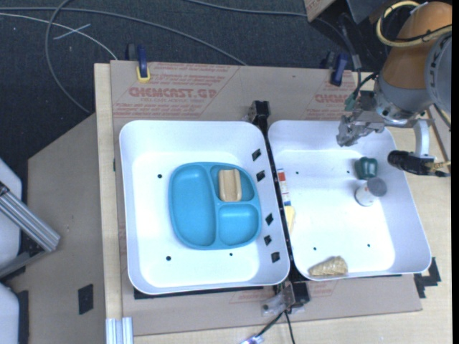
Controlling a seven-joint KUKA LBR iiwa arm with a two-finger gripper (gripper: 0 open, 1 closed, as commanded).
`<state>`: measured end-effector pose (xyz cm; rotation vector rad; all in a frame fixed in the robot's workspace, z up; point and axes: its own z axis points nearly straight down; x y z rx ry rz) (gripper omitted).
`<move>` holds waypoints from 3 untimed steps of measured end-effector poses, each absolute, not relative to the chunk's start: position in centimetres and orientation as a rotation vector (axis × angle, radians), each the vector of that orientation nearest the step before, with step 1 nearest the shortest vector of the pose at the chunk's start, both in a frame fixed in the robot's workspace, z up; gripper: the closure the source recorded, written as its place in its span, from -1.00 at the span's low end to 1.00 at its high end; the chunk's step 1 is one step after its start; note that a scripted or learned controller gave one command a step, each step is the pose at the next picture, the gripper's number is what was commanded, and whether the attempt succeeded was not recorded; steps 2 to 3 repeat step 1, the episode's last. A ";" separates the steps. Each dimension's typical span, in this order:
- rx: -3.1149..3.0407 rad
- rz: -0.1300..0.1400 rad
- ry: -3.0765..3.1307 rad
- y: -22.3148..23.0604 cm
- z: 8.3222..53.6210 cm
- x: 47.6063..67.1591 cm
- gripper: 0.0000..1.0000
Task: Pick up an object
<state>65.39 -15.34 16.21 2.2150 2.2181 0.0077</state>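
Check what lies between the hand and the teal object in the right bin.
Bare white floor of the right bin in the camera view. The hand hovers up-left of the teal object, and no other item sits between them.

Light is even and fairly bright, seemingly from overhead. The two shallow white plastic bins, the left one (136, 213) and the right one (401, 249), are close to washed out, with little surface detail. Shadows are soft and short: a faint one rings the blue divided plastic tray (193, 206). The dark carpeted floor (57, 63) stays dim and grainy. Overall sharpness is modest; the small grey and green objects (367, 179) look slightly blurred.
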 end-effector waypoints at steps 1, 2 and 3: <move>2.216 0.006 2.217 -16.2 21.2 65.6 1.00; 2.216 0.006 2.217 -16.2 21.2 65.6 1.00; 2.216 0.006 2.217 -16.2 21.2 65.6 1.00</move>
